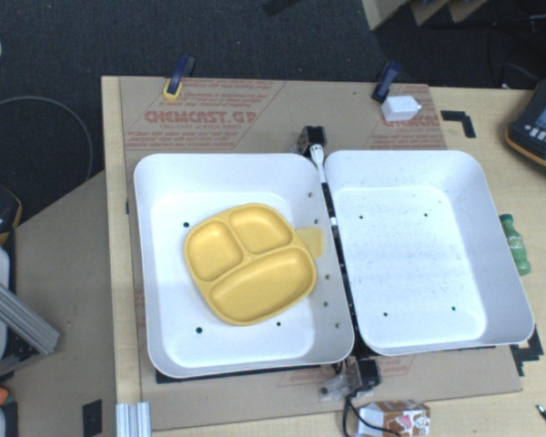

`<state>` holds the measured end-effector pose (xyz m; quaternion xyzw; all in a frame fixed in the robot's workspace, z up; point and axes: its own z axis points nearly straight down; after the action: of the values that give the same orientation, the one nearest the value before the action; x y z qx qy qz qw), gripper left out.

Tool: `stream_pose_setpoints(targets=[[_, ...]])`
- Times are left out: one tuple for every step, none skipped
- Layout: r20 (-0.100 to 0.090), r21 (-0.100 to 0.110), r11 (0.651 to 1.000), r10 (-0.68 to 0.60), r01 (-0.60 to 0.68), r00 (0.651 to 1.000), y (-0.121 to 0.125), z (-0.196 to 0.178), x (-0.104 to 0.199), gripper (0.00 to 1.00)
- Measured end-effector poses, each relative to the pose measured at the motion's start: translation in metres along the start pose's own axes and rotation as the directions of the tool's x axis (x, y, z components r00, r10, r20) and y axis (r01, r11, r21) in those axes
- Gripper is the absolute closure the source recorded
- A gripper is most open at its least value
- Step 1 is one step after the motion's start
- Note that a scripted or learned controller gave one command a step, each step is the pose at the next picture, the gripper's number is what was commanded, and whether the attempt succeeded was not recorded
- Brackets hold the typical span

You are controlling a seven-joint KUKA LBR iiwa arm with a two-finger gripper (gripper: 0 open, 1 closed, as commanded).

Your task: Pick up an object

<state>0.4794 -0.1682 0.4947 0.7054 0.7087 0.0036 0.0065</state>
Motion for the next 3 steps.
stream_pose_setpoints(targets=[[0.001,0.007,1.000,0.003,-0.003,1.000,0.001,-0.005,-0.002,1.00],[-0.007,0.023,1.000,0.005,-0.005,1.000,-0.002,0.103,0.020,1.00],[-0.008,0.023,1.000,-0.004,0.004,1.000,-0.002,0.169,0.109,1.00]])
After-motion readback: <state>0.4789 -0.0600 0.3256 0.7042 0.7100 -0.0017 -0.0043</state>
